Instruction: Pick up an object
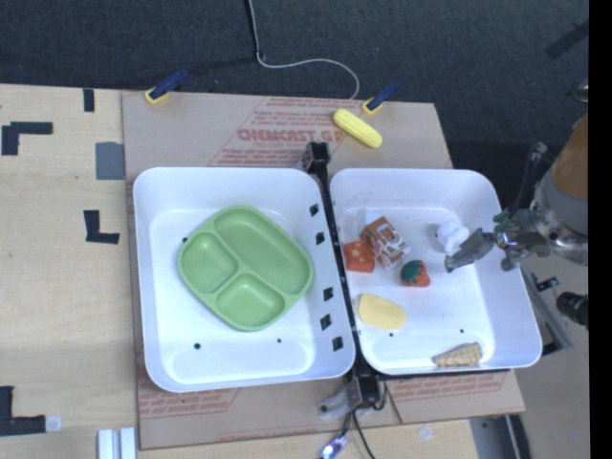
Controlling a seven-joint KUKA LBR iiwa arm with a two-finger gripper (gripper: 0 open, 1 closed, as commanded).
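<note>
Bins sit side by side on a cardboard-covered bench. The left bin holds a green divided plate. The right bin holds several small things: a white crumpled lump near the right wall, a brown and white box beside a small orange block, a small red and green toy, a pale yellow oval, and a tan wedge at the front edge.

The gripper reaches in from the right and hovers just beside the white lump, nothing between its fingers; I cannot tell how wide they stand.

The lump, judged the likely target, looks slightly longer left to right, with no clear pointing end.

Risk, as a judgement: the lump lies close to the bin wall, so a finger could strike the rim or nudge the soft lump aside, and the fingers could come together on nothing. The red and green toy nearby could also be bumped.
</note>
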